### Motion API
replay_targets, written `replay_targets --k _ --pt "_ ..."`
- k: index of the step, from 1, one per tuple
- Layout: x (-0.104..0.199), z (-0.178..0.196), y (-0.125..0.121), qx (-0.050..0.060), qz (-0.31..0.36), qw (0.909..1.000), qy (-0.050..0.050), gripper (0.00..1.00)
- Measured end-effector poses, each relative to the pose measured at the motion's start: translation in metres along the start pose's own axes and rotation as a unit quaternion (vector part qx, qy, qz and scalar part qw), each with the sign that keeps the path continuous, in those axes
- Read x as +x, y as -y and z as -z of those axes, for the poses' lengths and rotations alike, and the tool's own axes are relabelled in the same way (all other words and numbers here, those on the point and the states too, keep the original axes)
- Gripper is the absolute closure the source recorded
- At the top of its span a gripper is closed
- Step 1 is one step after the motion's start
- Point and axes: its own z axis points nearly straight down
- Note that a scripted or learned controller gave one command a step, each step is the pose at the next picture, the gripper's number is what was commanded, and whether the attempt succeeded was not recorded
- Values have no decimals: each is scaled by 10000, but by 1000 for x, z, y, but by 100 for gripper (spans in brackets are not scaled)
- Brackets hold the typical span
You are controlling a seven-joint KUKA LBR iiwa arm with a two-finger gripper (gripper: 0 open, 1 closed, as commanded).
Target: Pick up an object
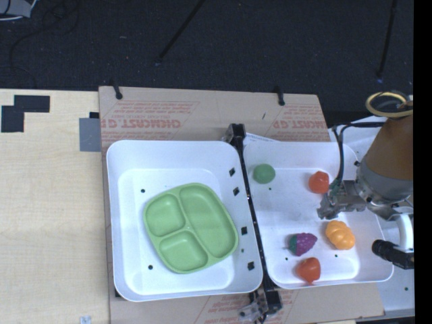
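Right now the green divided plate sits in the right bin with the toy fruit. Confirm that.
Not so. The camera view shows the green divided plate alone in the left bin; the toy fruit lies in the right bin.

A pale wooden worktop [47, 214] carries a printed cardboard sheet [202, 117]. On the cardboard sit two shallow white bins side by side, touching along their inner rims: the left bin [128, 160] and the right bin [283, 157].
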Motion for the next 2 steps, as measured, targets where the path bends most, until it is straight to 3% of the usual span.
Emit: replay_targets --k 2 --pt "-2 106 5 -20 4 10000 6 100"
